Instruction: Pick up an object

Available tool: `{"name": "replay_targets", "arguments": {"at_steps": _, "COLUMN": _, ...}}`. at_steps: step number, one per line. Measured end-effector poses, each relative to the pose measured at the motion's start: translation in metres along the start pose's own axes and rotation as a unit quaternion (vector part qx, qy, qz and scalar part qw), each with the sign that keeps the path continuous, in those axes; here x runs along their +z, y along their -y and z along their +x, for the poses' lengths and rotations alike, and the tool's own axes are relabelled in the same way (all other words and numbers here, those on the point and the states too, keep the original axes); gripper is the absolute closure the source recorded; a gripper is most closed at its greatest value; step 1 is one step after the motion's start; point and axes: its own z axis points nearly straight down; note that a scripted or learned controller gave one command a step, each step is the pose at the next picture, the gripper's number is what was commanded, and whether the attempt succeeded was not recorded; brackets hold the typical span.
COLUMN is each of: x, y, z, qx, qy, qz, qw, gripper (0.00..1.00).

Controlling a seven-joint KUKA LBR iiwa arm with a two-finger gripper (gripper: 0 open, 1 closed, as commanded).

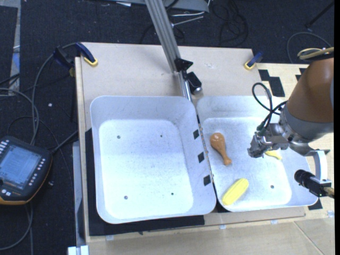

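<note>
So the gripper (257, 150) sits low in the right bin (241, 110), can't tell its grip state. A small yellow piece (273, 154) lies just beside it, toward the bin's right edge.

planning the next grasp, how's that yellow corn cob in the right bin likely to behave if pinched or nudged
The corn cob looks like rounded moulded plastic, so probably stiff and light. Its cylinder shape suggests it may roll sideways if nudged. It lies flat in the right bin, apart from the drumstick, so a pinch across its width seems feasible.
</note>
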Motion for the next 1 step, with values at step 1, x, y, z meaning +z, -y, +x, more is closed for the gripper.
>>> {"name": "replay_targets", "arguments": {"at_steps": 1, "x": -0.0149, "y": -0.0163, "z": 0.0496, "qx": -0.002, "qy": 0.000, "qz": 0.001, "qw": 1.0000, "gripper": 1.00}}
